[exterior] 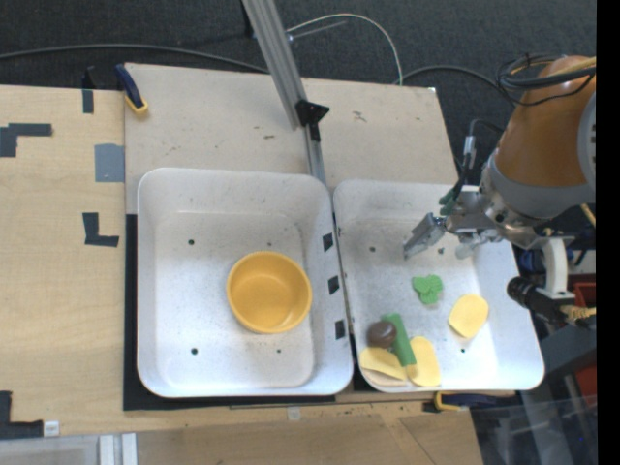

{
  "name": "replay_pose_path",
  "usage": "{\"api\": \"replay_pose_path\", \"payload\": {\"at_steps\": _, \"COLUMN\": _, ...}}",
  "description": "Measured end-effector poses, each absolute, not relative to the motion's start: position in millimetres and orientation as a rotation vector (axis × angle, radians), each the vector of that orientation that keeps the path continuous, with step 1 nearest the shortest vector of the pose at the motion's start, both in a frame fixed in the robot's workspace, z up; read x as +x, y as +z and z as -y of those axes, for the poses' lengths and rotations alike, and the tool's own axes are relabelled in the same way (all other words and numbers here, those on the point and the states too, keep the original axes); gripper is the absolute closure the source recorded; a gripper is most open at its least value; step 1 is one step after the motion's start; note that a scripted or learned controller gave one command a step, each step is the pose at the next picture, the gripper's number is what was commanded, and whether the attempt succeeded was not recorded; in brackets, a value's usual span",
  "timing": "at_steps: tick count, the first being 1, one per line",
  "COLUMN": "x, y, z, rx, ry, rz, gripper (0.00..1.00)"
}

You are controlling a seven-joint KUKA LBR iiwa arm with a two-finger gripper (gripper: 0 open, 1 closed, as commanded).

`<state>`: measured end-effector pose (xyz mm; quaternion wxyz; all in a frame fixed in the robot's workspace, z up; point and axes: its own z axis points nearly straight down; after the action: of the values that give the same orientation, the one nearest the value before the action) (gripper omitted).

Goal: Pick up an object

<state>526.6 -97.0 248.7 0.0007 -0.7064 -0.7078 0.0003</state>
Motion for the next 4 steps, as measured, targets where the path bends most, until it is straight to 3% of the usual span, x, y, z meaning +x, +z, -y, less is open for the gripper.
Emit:
{"api": "replay_pose_path", "payload": {"at_steps": 1, "x": 526.6, "y": 248.7, "z": 97.3, "rx": -2.219, "ry": 0.002, "rz": 2.222, "gripper": 0.0}}
{"api": "replay_pose_path", "payload": {"at_steps": 4, "x": 527.0, "y": 88.9, "z": 101.0, "rx": -2.221, "ry": 0.001, "rz": 2.223, "gripper": 0.0}}
